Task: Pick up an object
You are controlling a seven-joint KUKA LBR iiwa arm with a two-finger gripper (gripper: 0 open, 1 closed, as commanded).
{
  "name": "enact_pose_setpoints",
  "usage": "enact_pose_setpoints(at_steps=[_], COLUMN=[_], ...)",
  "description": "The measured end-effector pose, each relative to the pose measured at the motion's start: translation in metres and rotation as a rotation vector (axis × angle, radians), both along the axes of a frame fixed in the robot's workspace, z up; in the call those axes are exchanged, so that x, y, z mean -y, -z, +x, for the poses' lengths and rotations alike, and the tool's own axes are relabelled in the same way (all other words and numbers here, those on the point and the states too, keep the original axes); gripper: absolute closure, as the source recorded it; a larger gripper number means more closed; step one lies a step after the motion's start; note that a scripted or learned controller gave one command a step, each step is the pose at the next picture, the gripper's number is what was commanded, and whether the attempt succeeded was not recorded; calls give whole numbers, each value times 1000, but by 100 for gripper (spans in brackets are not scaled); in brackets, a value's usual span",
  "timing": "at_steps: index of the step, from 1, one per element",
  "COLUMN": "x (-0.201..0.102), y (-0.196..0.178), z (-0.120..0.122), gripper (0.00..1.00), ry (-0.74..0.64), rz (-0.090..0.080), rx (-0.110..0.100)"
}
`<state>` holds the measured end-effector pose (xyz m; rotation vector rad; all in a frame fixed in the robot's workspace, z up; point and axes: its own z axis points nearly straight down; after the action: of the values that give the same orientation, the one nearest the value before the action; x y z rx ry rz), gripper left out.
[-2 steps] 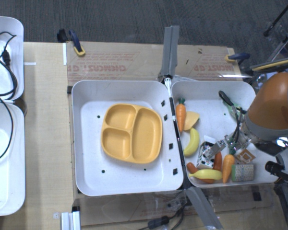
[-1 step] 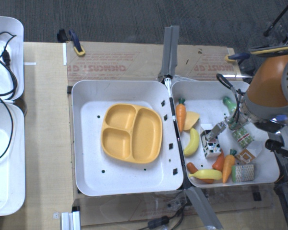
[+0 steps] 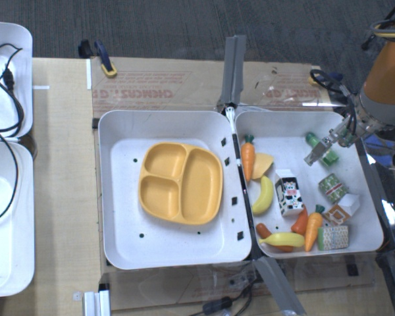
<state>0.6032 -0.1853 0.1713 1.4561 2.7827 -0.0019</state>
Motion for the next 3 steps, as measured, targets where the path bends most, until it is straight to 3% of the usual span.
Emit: enact_pose_setpoints(at_steps=[1, 2, 3], x=[32, 2, 16], y=[81, -56, 82], z=[30, -14, -56], gripper=[0, 0, 0], ry=[56, -11, -209], rz=[0, 0, 2], rx=[1, 0, -1])
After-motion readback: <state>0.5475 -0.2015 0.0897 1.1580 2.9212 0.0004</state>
